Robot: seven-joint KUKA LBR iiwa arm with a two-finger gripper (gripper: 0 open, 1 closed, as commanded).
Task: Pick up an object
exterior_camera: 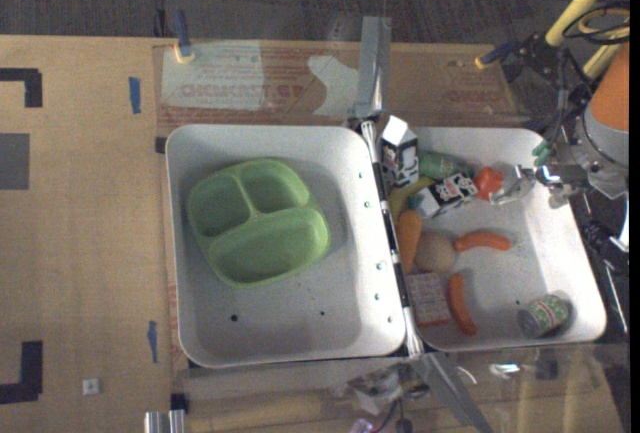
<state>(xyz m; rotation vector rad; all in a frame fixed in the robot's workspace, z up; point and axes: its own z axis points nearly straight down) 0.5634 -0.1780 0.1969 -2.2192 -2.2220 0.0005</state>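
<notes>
Far to the pincer's left, the green divided plate [258, 219] lies alone in the left bin [190, 321], likely kept apart from the clutter. Just left of the pincer [522, 183] sits a small red-orange toy [488, 182], rounded and bright. I cannot tell how the pincer is set.

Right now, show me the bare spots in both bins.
Left bin: bare floor below and right of the green divided plate. Right bin: a bare patch between the orange sausage, the can and the right wall. Its left half is crowded: cartons, carrot, potato.
</notes>
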